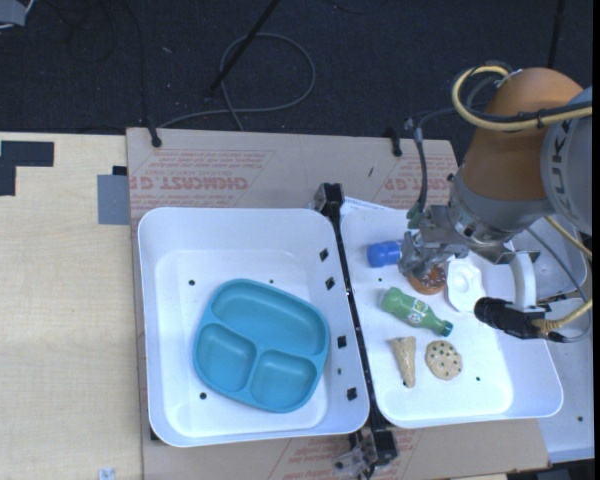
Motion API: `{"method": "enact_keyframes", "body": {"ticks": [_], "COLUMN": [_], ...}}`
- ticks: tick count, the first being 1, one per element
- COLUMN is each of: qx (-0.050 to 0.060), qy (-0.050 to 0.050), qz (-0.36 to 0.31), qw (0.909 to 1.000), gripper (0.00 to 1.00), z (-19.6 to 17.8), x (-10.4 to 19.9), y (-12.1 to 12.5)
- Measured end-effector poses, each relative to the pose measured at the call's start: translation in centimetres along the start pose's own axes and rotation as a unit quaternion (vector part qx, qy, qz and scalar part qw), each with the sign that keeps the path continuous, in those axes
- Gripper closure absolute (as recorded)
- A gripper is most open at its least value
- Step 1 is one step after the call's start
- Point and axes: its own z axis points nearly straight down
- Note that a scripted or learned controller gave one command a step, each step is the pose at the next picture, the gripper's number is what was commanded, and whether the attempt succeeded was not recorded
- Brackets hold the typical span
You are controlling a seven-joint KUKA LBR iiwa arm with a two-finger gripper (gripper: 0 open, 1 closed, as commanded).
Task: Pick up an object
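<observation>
Glossy plastic: blue tray (260,345), white bins (160,258); matt cardboard underlay (240,173).

A dark carpeted floor (130,48) fills the far part of the scene, with black cables (270,58) looping across it. A pale wooden tabletop (50,318) lies at left, and a printed cardboard sheet (240,173) covers the bench.

- The cardboard sheet (280,168) under the bins has red print on it. It sits upside down from this angle and looks mirrored, and it's too soft for me to spell out.
- More of the same red print shows along the front edge, also not legible.
- The green bottle (416,311) has a white label, too small to read.
</observation>
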Motion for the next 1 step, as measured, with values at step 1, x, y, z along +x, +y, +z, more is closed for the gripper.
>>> {"method": "enact_keyframes", "body": {"ticks": [1], "qx": [-0.001], "qy": [0.000], "qz": [0.000], "qw": [1.0000], "gripper": [1.00], "z": [-0.73], "x": [5.24], "y": [-0.16]}}
